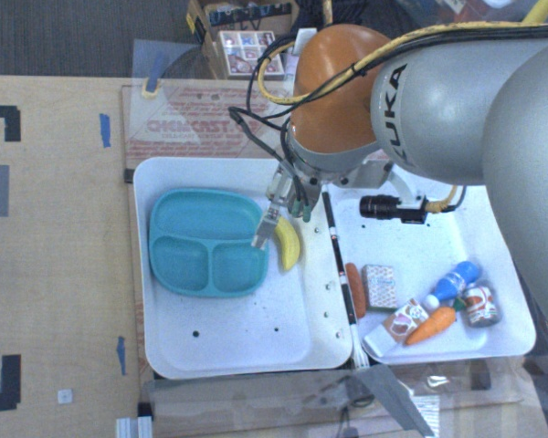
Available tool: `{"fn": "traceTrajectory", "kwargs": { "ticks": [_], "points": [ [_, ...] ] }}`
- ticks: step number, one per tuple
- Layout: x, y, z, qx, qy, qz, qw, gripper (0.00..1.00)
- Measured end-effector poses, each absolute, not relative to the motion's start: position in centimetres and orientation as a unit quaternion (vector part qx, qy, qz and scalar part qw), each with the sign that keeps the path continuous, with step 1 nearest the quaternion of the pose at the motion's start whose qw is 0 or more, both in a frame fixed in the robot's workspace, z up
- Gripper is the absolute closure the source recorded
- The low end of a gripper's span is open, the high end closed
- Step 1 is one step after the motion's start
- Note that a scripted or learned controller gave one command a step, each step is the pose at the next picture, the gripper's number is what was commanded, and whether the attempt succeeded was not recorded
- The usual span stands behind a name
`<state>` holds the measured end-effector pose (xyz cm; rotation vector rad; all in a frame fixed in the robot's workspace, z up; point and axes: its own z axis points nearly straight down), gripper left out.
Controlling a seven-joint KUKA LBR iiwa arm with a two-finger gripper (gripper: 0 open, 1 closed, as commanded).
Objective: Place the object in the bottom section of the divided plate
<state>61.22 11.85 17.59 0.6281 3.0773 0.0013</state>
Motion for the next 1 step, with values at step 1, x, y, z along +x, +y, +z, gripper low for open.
{"fn": "traceTrajectory", "kwargs": {
  "ticks": [1],
  "points": [
    [56.64,13.37,11.45,0.192,0.981,0.0041,0.007,0.0]
  ]
}}
